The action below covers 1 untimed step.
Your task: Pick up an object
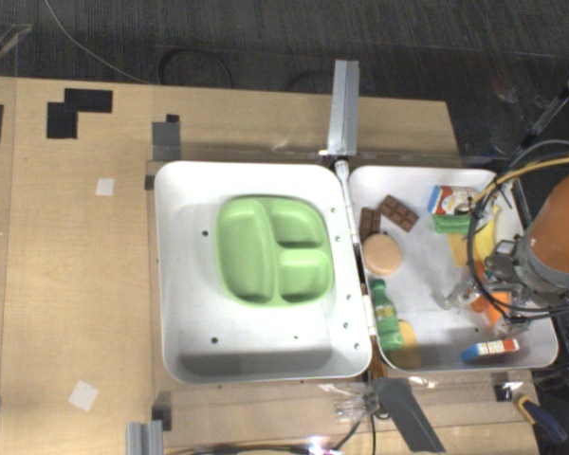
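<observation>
Two white bins side by side; left bin [185,254] holding a green tray [270,249], right bin [427,183] holding the small things. Arm [559,230] reaching in from the right, low over the right bin's right part. Gripper [482,297] down near the bin floor, between a yellow item [482,240] behind and a small blue and white packet [490,350] in front. Impossible to tell whether the claw is apart or together: too small and crowded with cables. Something orange [488,307] visible right at the claw, touching or just under it; not sure if between the fingers, so not counted as held.

Likely target: that orange piece, lying directly below the claw, slightly to the front-right. Long axis not readable. Packet close by in front, long axis running left to right along the front wall. Other things well apart to the left: green bottle [387,316], round tan disc [381,252], brown chocolate [397,212], colourful box [452,206]. Probably a straight descent and close needed, not a sideways move. Risk: nudging the piece against the right wall.
</observation>
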Tool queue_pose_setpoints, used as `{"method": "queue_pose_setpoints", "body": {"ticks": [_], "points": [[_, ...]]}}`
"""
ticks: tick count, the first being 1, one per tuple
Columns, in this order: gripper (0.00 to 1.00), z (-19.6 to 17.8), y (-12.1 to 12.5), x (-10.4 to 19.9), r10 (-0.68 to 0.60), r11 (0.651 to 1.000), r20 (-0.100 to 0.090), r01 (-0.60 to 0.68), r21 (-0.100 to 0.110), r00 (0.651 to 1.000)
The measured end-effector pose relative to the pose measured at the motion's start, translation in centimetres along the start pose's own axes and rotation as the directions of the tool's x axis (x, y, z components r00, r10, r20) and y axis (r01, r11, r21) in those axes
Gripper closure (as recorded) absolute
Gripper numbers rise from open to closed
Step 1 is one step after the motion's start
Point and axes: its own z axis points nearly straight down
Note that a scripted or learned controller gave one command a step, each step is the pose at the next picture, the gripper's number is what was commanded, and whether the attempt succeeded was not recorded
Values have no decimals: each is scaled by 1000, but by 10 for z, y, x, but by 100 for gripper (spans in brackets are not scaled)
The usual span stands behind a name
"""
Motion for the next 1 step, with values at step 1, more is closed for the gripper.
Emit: {"method": "queue_pose_setpoints", "body": {"ticks": [1], "points": [[0, 0, 2, 1, -48, 999, 1, 48, 1, 999]]}}
